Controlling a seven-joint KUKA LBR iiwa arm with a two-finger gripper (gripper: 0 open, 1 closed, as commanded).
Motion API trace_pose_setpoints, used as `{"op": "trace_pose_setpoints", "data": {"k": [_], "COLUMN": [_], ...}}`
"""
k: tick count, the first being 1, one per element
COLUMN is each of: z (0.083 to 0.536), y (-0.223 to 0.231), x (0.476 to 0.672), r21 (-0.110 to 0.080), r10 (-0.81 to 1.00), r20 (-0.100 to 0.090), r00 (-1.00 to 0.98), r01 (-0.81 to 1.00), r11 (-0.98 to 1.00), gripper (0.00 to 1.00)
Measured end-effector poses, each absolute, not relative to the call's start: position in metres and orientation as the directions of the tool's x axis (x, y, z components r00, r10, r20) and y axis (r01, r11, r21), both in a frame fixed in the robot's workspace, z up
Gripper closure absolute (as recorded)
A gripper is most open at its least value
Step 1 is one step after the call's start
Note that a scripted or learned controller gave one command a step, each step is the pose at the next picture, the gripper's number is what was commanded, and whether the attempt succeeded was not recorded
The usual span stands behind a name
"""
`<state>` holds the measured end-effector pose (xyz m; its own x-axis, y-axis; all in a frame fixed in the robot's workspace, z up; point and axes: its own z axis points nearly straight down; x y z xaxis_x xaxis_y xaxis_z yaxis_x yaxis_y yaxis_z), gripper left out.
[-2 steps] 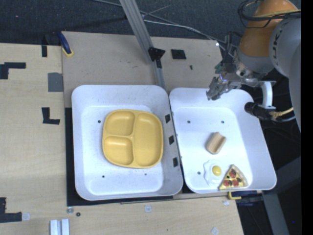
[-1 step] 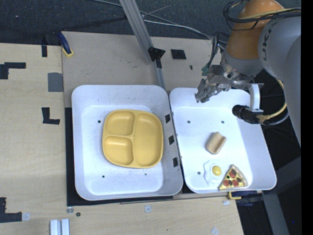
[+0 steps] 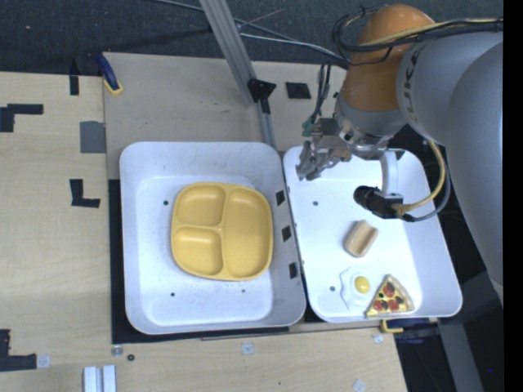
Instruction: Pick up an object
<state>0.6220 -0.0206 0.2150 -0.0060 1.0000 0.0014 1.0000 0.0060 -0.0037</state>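
Near edge of right bin (image 3: 327, 219): pizza (image 3: 389, 297) and egg (image 3: 357, 286), side by side, loose for picking. Further in lies roll (image 3: 359, 238), flat, long axis slanting near-left to far-right. At far-left corner hovers gripper (image 3: 315, 163), well apart from roll; open or shut, cannot tell

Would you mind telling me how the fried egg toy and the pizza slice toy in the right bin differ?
The fried egg toy is white with a round yellow yolk; the pizza slice toy is a yellow-orange wedge with red spots. The egg looks flatter and rounder, the pizza triangular. Both lie side by side at the right bin's near edge.
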Motion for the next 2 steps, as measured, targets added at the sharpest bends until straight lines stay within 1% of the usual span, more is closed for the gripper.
{"op": "trace_pose_setpoints", "data": {"k": [1, 2], "z": [0.208, 0.209], "y": [0.024, 0.084], "x": [0.604, 0.581], "r21": [-0.004, -0.004], "r10": [1.0, 1.0], "r20": [0.001, 0.002], "r00": [-0.005, -0.007], "r01": [1.0, 1.0], "r11": [0.005, 0.007], "gripper": [1.0, 1.0]}}
